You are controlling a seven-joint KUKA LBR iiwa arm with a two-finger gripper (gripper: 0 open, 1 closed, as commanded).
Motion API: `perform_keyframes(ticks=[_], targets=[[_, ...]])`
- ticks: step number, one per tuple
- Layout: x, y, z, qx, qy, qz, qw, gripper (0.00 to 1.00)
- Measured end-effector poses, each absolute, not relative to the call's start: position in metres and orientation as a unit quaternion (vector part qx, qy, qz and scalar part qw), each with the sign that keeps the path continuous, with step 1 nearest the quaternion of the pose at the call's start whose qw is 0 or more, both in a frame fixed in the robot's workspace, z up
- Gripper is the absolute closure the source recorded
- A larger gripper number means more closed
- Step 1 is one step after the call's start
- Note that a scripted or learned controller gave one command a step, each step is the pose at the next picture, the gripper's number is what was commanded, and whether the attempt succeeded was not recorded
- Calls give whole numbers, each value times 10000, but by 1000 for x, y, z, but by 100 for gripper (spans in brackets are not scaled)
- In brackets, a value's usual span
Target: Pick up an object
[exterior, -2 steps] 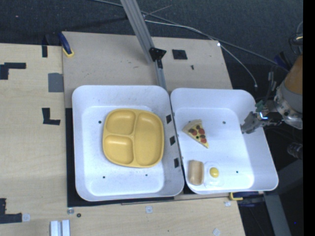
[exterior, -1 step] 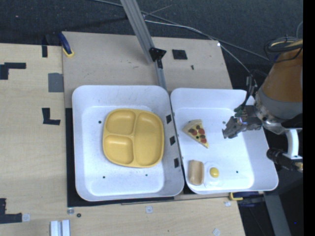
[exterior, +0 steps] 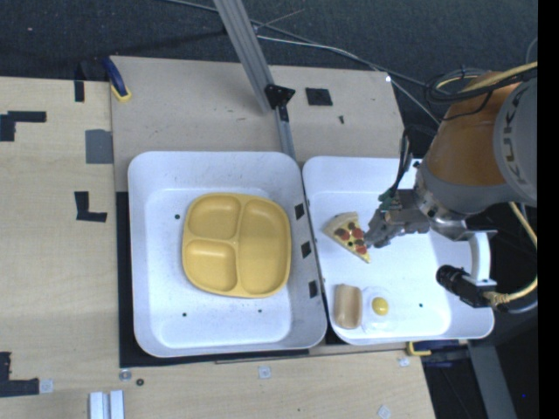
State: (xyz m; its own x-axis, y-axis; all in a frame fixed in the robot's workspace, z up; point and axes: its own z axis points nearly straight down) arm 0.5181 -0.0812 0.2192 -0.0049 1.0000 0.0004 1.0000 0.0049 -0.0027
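The gripper [exterior: 377,236] is hovering right beside the pizza slice [exterior: 348,234] in the right bin [exterior: 419,317], its opening too hidden to tell, and it should be centring over the slice before closing.

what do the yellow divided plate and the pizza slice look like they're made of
The yellow divided plate looks like moulded plastic: one even colour, rounded compartment ridges and a soft sheen. The pizza slice is probably a plastic or rubbery toy, judging by its flat tan crust and solid red dots; the view is too coarse to be sure. Both lie in white bins with a smooth, glossy, plastic-like look.
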Motion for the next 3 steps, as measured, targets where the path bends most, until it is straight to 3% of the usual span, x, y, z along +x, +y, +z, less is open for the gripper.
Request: perform_keyframes(ticks=[3], targets=[[507,78,229,-7042,-7100,7,15,100]])
